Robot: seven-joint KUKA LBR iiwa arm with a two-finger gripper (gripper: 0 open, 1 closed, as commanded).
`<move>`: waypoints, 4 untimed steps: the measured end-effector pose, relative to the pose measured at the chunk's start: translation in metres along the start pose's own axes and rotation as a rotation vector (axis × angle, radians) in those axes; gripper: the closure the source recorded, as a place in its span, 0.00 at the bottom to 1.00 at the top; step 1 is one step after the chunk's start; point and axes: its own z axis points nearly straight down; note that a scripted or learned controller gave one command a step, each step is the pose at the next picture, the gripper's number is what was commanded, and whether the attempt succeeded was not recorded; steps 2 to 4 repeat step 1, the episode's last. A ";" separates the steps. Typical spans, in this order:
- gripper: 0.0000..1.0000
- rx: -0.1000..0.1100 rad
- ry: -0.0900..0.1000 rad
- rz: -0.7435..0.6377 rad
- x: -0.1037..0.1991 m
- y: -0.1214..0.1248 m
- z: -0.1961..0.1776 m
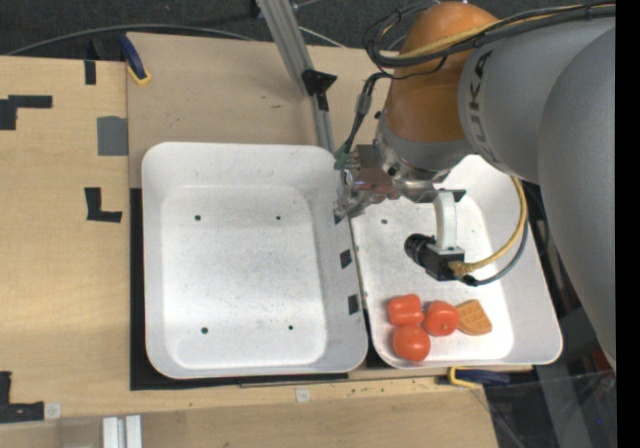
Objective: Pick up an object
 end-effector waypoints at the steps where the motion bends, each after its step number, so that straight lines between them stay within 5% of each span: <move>1: 1.00 -0.002 0.000 0.000 0.049 -0.007 -0.003; 4: 1.00 -0.002 0.000 0.000 0.049 -0.007 -0.003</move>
